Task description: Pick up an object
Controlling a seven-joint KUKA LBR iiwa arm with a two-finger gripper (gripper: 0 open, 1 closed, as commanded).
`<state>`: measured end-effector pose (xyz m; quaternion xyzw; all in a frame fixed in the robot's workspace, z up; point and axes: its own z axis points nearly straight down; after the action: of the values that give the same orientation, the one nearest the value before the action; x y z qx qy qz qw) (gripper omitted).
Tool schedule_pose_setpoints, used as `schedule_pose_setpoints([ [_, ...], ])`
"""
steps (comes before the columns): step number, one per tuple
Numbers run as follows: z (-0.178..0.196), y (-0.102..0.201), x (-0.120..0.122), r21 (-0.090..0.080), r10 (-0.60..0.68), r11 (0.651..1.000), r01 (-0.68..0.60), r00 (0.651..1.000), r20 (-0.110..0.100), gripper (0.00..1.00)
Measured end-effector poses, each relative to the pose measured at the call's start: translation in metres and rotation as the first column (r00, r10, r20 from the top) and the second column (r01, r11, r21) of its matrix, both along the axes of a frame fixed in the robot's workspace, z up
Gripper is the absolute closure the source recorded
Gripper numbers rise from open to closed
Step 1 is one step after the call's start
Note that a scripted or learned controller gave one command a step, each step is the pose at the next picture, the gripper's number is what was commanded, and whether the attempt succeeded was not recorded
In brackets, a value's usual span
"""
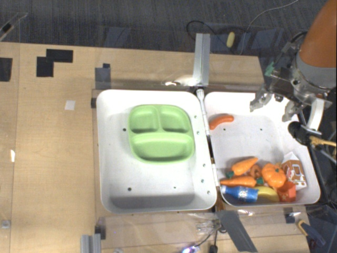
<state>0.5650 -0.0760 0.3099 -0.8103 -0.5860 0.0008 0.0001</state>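
My gripper [274, 106] hangs over the back right corner of the right bin [263, 136], open, with bare bin floor showing between its fingers. An orange sausage [221, 120] lies alone at the bin's back left, well to the left of the gripper. Along the front edge sits a pile: two carrots [245, 166], a small orange pumpkin [274, 175], a blue can [242, 194], a yellow piece [267, 194], a red piece [287, 194] and a brown packet [293, 172]. The pile lies below the gripper, apart from it.
A green divided plate [160, 132] lies in the left bin [113, 157]. A metal post [202, 57] stands behind the wall between the bins. Cables and black gear [305, 133] crowd the right bin's right edge. Bare bin floor separates the sausage from the pile.
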Motion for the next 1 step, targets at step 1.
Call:
schedule_pose_setpoints([
  [1, -0.112, 0.0148, 0.0119, 0.002, 0.121, 0.993, -0.121, 0.993, -0.004, 0.0],
])
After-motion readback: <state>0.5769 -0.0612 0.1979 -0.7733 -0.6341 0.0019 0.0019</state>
